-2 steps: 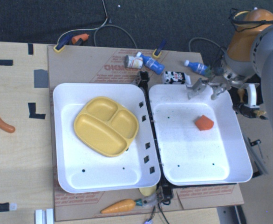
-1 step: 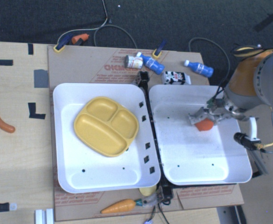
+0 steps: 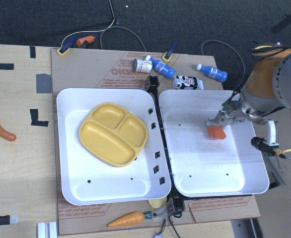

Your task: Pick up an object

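Observation:
A small orange-red block [image 3: 216, 132] lies on the floor of the right white bin [image 3: 205, 182], in its upper right part. My gripper [image 3: 223, 119] hangs right over the block's upper edge, at the end of the grey arm with the orange band [image 3: 262, 81] that comes in from the right. The gripper's body hides where its tip meets the block, so touching or apart is unclear. In the left bin [image 3: 76, 182] rests a yellow divided plate [image 3: 114, 133].
Behind the bins lie two blue bottles [image 3: 164, 69] [image 3: 212, 73], a small white bottle [image 3: 142, 65] and a black-and-white box [image 3: 187, 83]. A toy carrot [image 3: 125, 219] lies in front of the bins. A sausage [image 3: 2, 129] sits far left on the bench.

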`<state>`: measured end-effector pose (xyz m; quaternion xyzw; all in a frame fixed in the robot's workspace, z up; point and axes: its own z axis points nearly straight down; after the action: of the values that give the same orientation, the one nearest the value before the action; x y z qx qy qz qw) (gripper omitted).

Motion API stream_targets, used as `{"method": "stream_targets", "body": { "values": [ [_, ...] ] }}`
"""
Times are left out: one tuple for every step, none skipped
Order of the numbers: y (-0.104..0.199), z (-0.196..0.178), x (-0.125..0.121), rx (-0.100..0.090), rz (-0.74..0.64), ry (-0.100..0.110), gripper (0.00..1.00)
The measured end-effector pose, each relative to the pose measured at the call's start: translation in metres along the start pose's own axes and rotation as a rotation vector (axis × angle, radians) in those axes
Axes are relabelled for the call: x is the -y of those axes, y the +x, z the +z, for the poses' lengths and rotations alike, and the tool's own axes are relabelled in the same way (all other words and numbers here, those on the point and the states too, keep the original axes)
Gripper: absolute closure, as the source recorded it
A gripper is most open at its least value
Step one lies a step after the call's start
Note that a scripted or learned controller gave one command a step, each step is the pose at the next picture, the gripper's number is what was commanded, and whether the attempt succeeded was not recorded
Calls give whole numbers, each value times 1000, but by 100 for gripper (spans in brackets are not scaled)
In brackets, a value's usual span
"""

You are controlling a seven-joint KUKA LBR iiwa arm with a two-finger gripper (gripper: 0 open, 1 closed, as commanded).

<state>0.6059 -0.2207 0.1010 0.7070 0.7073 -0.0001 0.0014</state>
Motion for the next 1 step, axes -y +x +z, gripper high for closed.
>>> {"method": "stream_targets", "body": {
  "values": [
    [74,14,13,2,-4,-2,100]
  ]
}}
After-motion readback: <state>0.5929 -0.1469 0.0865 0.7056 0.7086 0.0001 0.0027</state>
